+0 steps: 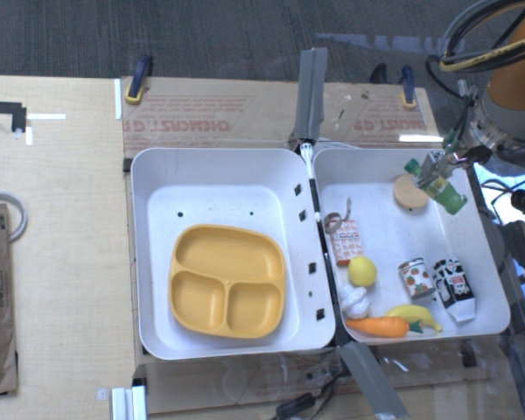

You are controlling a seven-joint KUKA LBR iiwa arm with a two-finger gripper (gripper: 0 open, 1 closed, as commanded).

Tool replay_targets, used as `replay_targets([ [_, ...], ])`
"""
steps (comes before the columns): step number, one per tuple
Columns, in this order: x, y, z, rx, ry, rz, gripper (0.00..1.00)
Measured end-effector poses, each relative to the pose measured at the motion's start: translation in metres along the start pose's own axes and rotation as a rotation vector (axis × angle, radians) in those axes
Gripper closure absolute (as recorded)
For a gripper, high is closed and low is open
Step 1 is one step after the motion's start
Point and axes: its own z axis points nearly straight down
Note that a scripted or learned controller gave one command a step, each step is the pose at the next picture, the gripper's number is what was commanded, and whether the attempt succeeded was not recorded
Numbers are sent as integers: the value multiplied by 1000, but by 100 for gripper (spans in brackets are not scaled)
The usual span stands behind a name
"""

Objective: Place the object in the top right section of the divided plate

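Camera view. Two white bins side by side: left bin [149, 261] bears the divided yellow plate [228, 280]; right bin [494, 296] bears the loose items. Arm enters from 3 o'clock; gripper [439, 175] sits at approx. 1 o'clock of the right bin, over its upper right corner. A green object [447, 193] lies at the gripper tip, long axis running from 10 to 4 o'clock; it looks clamped between the fingers, though the view is too coarse there to be sure. A tan round disc [411, 193] sits just beside it at 9 o'clock.

Key relation: the plate lies toward 8 o'clock from the gripper, across the central divider [311, 160] between the bins. Its large section spans the top, two small ones below; the target is the right end of that top area, approx. 2 o'clock on the plate.

Room for moving: travel path must clear the divider and both inner bin walls. Carton [345, 241], lemon [362, 271], carrot [378, 326], banana [414, 315] etc. cluster at 6–7 o'clock of the right bin, below the likely path.
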Motion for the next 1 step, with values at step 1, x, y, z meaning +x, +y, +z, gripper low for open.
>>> replay_targets([
  [1, 107, -31, 26, 3, 2, 181, 100],
])
